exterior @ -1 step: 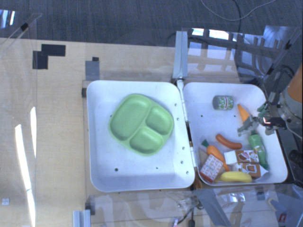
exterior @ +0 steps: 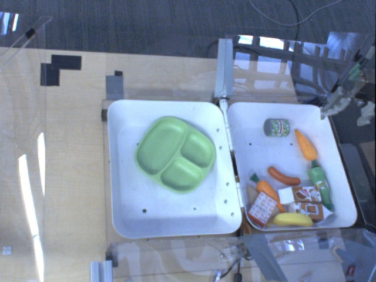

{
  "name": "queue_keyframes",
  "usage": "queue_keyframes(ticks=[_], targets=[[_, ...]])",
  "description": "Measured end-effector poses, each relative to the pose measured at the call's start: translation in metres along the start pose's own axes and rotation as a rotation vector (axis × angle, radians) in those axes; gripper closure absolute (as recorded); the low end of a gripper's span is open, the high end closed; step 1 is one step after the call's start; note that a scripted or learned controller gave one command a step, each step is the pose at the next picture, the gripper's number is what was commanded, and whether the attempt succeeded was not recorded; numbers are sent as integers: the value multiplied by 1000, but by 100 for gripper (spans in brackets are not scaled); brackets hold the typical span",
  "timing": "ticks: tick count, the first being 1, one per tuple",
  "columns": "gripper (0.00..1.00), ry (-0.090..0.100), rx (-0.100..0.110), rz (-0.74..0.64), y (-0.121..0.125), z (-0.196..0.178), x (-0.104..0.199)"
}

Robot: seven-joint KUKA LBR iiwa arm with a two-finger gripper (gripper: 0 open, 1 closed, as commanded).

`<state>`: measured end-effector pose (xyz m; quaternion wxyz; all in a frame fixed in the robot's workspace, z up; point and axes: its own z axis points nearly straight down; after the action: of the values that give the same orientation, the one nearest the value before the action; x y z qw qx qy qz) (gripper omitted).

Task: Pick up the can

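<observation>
Small green-labelled can (exterior: 277, 127) lies on side in right white bin (exterior: 341, 157), apart from orange carrot (exterior: 305, 145). Gripper (exterior: 341, 98) at bin's far-right corner; fingers' state unclear.

Left bin (exterior: 117, 157) has just a green divided plate (exterior: 175, 153) sitting in the middle. Right bin (exterior: 247, 122) is the busy one: an orange carrot (exterior: 305, 145) near the far side, a sausage (exterior: 284, 175), a green bottle (exterior: 320, 184), a second carrot (exterior: 267, 190), a couple of little cartons (exterior: 264, 207) and a banana (exterior: 292, 219) all crammed in the near corner. Wooden table (exterior: 64, 175) underneath, black cable (exterior: 282, 7) on the floor behind
</observation>
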<state>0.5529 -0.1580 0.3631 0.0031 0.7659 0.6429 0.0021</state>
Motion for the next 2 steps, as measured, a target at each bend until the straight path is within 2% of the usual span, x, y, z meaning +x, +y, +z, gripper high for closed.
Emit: queue_keyframes(ticks=[1, 2], targets=[[0, 1, 4, 69, 59, 95, 10], [100, 0, -1, 61, 60, 83, 12]])
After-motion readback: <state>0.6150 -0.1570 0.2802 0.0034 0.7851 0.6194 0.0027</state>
